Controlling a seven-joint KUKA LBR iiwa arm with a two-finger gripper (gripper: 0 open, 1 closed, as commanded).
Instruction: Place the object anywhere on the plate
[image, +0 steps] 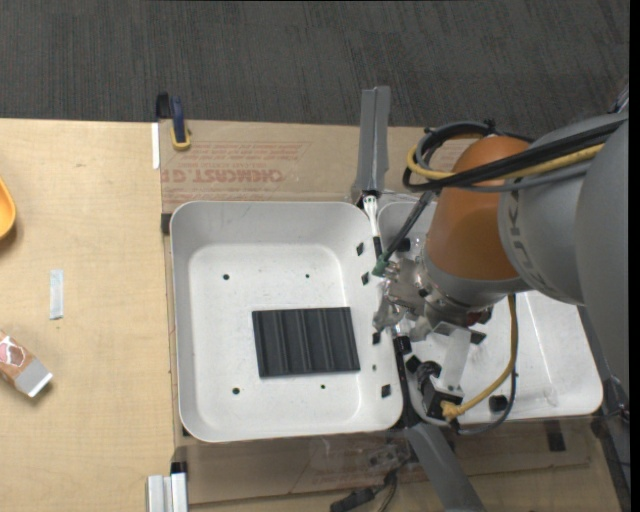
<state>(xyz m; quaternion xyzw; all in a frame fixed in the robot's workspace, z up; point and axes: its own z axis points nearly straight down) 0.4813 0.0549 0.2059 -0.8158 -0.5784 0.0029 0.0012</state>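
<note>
The bench (90, 200) is a tan surface occupying the left and lower part of the camera view, with dark carpet (250, 50) beyond its far edge.

The arm (560, 210) enters from the right, grey with an orange band (478, 215) above the wrist, and covers most of the right bin (565, 370). Only the near right portion of that bin's floor and rim is exposed. Yellow and black cables (490, 395) loop below the wrist.

The left bin (200, 300) is white, shallow and round-cornered. Its floor is largely uncovered on all sides of the dark ribbed plate (305, 340), which lies flat slightly right of the bin's centre. The plate's right edge is near the bin's right wall; open floor separates its left, far and near edges from the walls.

The gripper (400, 300) sits at the seam between the two bins, above the left bin's right rim and just beside the plate's right edge. The state of the jaws cannot be told: the wrist body hides them. No held object can be identified at the gripper, and the location of the task object cannot be told.

A grey upright bar (374, 140) stands behind the bins.

On the bench left of the bins, well apart from them, lie a small pale strip (56, 294) and a brown-and-white packet (22, 366). An orange item (5, 210) is cut by the left edge.
</note>
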